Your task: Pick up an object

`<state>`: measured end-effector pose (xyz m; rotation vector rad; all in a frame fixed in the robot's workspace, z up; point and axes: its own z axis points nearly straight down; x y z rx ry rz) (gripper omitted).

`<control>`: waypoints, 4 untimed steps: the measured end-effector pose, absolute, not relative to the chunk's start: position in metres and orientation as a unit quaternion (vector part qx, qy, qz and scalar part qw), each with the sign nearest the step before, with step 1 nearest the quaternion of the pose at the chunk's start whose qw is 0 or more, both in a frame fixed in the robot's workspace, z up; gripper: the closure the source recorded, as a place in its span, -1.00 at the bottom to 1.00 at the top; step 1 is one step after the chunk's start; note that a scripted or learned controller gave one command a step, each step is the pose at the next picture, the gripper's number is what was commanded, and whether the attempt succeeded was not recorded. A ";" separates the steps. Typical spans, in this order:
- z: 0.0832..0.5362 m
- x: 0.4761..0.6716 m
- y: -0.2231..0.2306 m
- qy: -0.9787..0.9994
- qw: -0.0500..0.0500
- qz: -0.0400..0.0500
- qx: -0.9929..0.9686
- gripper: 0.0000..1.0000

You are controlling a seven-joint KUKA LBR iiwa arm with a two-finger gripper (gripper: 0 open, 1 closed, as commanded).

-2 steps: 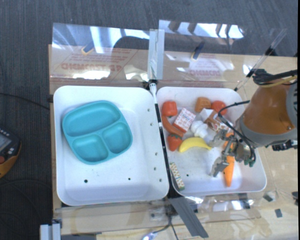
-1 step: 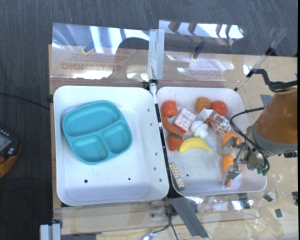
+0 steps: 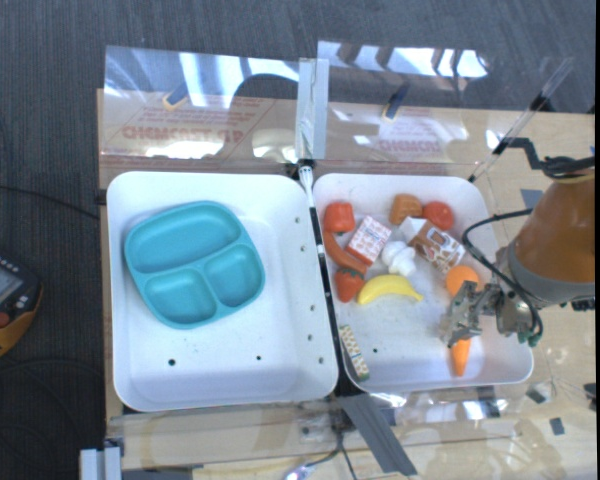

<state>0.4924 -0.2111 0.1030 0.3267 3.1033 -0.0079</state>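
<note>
My gripper [image 3: 466, 316] hangs low in the right bin [image 3: 410, 373], near its right front corner. Just in front of it lies an orange carrot [image 3: 461, 357], its top end right below the gripper. An orange ball [image 3: 462, 277] sits just behind the gripper. I see nothing lifted off the bin floor. To the left lie a yellow banana [image 3: 388, 289], a white piece [image 3: 401, 260] and a red strawberry [image 3: 349, 286].
Further back in the right bin are a pink-white box [image 3: 369, 238], a brown-white box [image 3: 437, 247], a tomato [image 3: 439, 214], and a red piece [image 3: 338, 216]. A patterned strip [image 3: 352, 348] lies front left. The left bin [image 3: 180, 363] holds a blue divided plate [image 3: 192, 261].
</note>
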 end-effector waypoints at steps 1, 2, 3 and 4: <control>0.092 0.523 -0.213 0.977 0.004 -0.001 0.211 1.00; 0.121 0.489 -0.158 0.954 0.000 0.000 0.301 1.00; 0.183 0.521 -0.083 0.910 0.000 0.000 0.414 1.00; 0.255 0.587 -0.081 0.874 0.001 -0.002 0.486 1.00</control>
